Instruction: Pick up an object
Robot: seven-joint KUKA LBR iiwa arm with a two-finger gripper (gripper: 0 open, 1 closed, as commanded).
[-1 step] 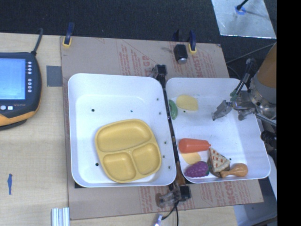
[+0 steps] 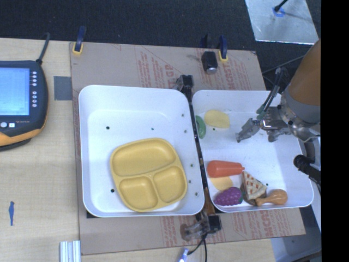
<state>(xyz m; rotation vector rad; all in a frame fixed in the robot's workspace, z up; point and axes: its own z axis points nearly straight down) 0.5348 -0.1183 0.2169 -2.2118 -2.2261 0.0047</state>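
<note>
Toy food (image 2: 240, 183) lies heaped at the right bin's (image 2: 297, 160) near edge, within reach; above that bin's middle the gripper (image 2: 259, 129) hangs, jaws spread and empty

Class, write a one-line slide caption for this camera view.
Open end effector above right bin of toy food; yellow tray in left bin.

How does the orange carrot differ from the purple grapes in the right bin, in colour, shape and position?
The carrot is orange and long, lying sideways; the grapes are purple and rounded in a bumpy cluster. The carrot lies farther from the bin's near wall; the grapes sit close to that wall. Both rest in the right bin, near the divider between the bins, away from the gripper.
</note>
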